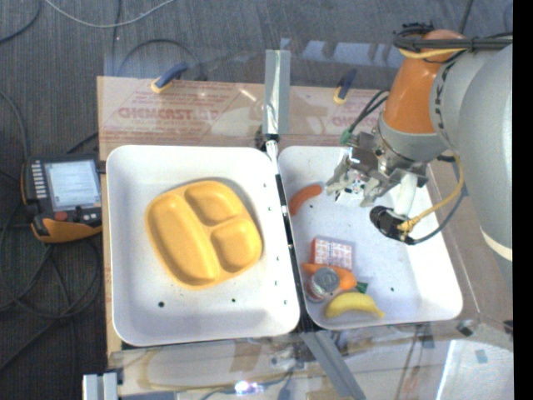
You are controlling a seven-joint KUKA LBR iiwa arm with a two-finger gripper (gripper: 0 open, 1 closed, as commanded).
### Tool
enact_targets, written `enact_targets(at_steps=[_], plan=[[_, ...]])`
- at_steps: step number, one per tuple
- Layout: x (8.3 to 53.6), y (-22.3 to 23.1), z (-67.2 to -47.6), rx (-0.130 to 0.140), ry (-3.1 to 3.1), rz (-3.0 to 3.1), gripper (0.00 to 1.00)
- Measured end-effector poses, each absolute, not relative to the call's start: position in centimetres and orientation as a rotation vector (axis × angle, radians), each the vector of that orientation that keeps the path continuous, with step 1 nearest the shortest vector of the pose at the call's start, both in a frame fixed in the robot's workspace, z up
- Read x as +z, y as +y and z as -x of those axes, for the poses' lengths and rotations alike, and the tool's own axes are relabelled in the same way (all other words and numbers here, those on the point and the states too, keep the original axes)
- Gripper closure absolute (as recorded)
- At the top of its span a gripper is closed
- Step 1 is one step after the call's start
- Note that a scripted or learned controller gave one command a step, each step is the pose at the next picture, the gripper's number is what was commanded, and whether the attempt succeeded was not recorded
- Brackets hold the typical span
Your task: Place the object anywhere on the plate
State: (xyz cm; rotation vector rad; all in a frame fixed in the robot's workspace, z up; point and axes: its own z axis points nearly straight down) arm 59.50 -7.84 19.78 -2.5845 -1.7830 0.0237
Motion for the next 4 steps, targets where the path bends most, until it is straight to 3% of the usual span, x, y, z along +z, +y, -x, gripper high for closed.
enact_targets(at_steps=[1,2,3,4], plan=[[18.1,-1.4,-60.0,0.012,-1.883,2.511,1.00],[18.1,-0.2,-59.7,0.012,-2.050,2.379,1.00],[18.1,8.7,-57.9,0.009,-2.044,2.380,1.00],[18.1,8.7,-57.9,0.008,-2.043,2.379,0.00]])
